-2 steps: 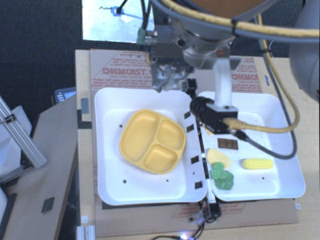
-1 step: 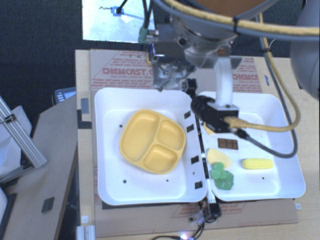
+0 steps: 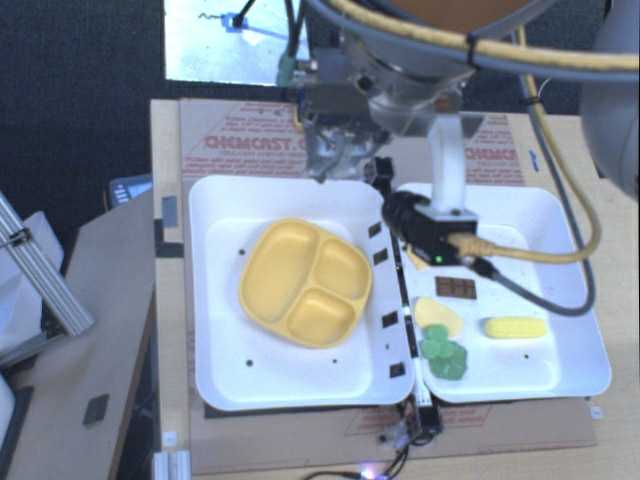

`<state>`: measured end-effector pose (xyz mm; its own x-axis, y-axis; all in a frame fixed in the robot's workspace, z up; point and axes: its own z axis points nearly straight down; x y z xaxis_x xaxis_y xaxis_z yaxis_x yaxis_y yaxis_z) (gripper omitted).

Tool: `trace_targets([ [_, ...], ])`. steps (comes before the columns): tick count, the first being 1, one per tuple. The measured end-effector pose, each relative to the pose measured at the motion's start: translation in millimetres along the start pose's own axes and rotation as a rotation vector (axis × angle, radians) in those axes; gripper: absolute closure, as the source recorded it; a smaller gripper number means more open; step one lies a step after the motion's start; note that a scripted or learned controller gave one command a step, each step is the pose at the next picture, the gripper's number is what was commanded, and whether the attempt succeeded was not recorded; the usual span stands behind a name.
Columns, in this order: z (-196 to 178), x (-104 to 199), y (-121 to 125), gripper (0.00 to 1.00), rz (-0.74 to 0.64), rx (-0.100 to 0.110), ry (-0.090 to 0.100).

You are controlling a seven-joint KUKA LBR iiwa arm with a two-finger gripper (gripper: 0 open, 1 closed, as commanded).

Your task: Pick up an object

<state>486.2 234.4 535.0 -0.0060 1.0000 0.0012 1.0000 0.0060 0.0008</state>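
We're over the bench, looking down on two shallow white bins. The tool hangs above the far rim of the left white bin, and from this slant we cannot tell how it is set. In that bin lies the yellow plastic plate with three compartments, flat, hollows up, near the middle.

In the right white bin, toward the near side, we see a small brown chocolate-bar piece, a pale yellow wedge touching a green bumpy cluster, and a yellow corn cob lying apart.

Nothing is grasped yet. We'd call the corn cob the cleanest pick: it stands clear of its neighbours. The wide plate offers just a thin rim. To do it well, we'd centre above the target, then descend straight.
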Motion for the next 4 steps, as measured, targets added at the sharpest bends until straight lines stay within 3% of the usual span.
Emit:
trace_targets([
  [4,-0.5,0.1,0.1,1.00,-0.001,-0.001,0.000],
])
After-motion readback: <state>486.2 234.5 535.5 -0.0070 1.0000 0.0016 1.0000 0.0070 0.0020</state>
